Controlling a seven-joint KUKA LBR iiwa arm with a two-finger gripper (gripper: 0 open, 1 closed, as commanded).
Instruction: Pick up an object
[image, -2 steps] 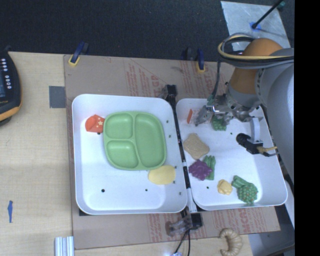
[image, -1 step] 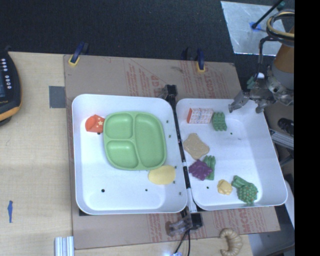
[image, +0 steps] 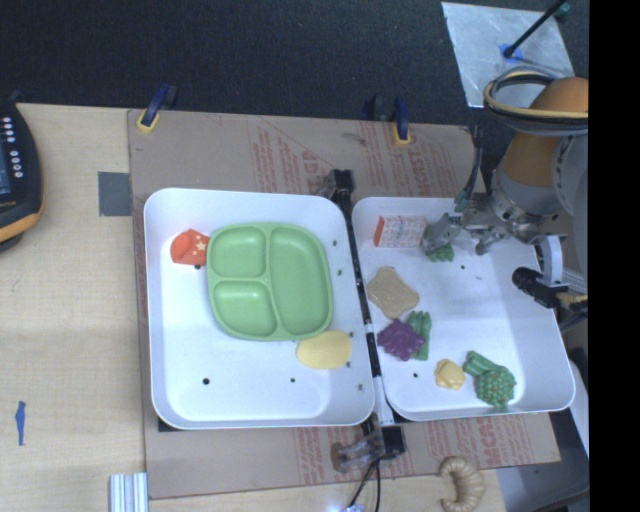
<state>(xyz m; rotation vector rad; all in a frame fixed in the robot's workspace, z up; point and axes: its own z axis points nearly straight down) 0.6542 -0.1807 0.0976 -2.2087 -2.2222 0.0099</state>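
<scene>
Green toy (image: 438, 245) at tool (image: 452, 236), carton (image: 401, 232) beside

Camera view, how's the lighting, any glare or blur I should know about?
Camera view: even overhead light, soft shadows under the green plate and toys; the white bins look bright, with mild washout; the gripper is a bit soft against the arm, its details hard to read; the floor at the top is dark.
</scene>
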